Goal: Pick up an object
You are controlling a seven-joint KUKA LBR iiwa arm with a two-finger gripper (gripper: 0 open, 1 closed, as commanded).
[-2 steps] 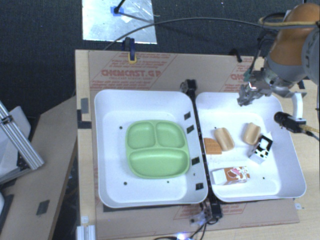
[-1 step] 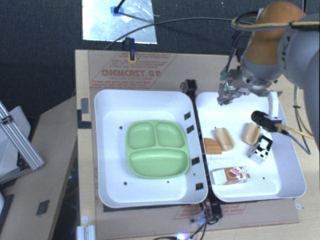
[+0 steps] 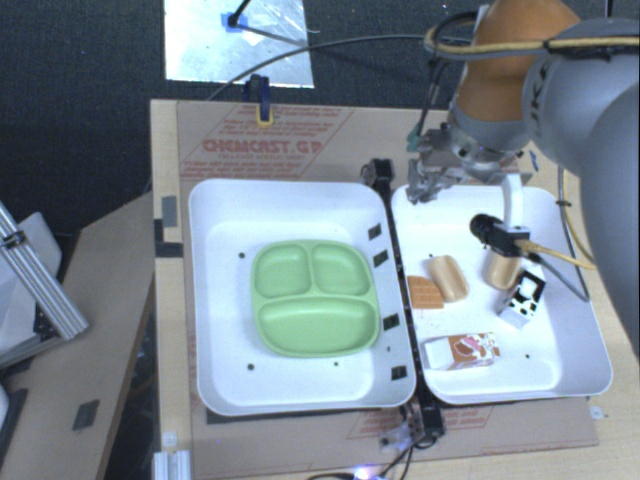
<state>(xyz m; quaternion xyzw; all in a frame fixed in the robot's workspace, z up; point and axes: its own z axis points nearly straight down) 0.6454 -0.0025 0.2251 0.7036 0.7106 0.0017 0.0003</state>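
My gripper (image 3: pixel 422 186) hangs over the far left corner of the right bin (image 3: pixel 580 358), above bare bin floor. No object sits under it. Nearer the camera in that bin lie a tan bread-like roll (image 3: pixel 449 277) and a flat orange square piece (image 3: pixel 425 293), touching each other. To their right stand a tan cylinder (image 3: pixel 501 269) and a small black-and-white cube (image 3: pixel 522 301). A white and red packet (image 3: pixel 462 350) lies near the front edge.
The left bin (image 3: pixel 215 298) holds a green divided plate (image 3: pixel 314 297). Black clips line the seam between the two bins (image 3: pixel 388 268). The grey arm with its orange band (image 3: pixel 515 43) fills the upper right, over the right bin's far side.
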